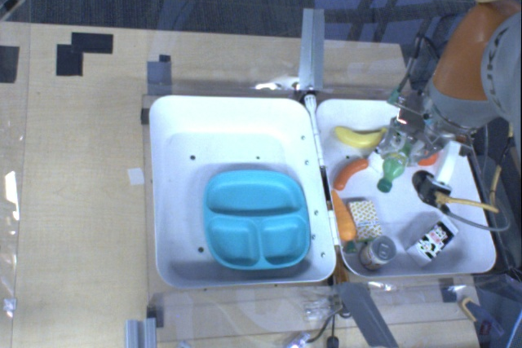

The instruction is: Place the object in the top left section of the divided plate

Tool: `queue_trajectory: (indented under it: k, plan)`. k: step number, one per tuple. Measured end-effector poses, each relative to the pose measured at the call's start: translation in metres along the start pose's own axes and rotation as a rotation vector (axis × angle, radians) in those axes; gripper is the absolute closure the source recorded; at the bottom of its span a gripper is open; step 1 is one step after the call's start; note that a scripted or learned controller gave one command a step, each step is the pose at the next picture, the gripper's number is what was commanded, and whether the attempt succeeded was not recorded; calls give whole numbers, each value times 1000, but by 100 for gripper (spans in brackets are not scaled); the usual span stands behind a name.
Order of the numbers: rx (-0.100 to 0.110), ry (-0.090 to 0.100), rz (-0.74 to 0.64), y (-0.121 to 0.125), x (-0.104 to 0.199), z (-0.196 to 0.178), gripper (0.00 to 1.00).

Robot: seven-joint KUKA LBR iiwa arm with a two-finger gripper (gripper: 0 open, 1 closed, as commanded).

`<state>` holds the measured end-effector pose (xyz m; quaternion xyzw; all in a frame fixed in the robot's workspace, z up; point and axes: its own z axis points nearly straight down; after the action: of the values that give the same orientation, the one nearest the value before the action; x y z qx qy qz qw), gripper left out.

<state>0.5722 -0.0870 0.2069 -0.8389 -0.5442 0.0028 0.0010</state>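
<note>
the gripper (405, 144) hangs in the upper middle of the right bin (473, 253), touching a green bottle (391, 169); whether it grips it, i can't tell. confirm the hold, lift high, then lower gently over the upper-left section of the blue plate (257, 218), left of centre.

There are two shallow white plastic bins (181, 134), side by side, and one light-blue plastic divided plate (257, 218) with three sections, one long and two smaller. The food-shaped pieces come to three: one yellow banana (359, 137), one orange-red sausage-shaped piece (352, 172) and one orange carrot-shaped piece (342, 221). Alongside them are one translucent green bottle (391, 170), one round silver can (377, 251), one speckled square tile (364, 213) and one small black-and-white patterned box (432, 240).
</note>
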Motion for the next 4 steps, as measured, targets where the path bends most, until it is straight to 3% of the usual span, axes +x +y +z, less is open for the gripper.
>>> queue_trajectory:
  k: [1,2,3,4]
  plan:
    - [-1,2,-579,-54,36,27,100]
    - [-3,1,-843,-117,53,15,100]
    - [-4,2,-1218,-102,19,26,100]
    - [-4,1,-1207,-127,75,26,100]
